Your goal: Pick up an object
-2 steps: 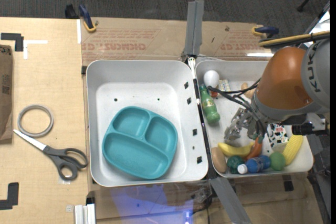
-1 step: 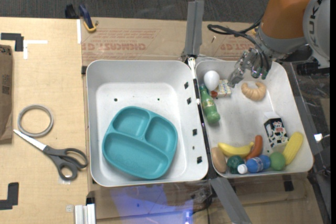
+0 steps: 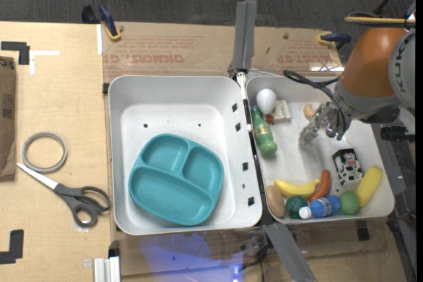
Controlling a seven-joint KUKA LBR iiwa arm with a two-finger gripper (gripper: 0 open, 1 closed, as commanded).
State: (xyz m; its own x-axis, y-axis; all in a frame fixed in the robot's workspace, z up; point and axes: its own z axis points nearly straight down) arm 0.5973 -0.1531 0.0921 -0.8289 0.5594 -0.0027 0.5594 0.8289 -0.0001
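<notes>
Hovering over right bin (image 3: 291, 142) floor, hand (image 3: 316, 130) with fingers spread, holding nothing, green bottle (image 3: 264, 135) nearby

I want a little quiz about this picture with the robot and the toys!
1. True or false: the teal plate lies in the left bin.
2. Which lies next to the white egg? A) scissors B) green bottle C) tape roll
3. Fill in: the robot's tool hovers over the ____ bin.

Key: 1 true. 2 B, the green bottle; the scissors and tape roll lie on the bench outside the bins. 3 right.
</notes>
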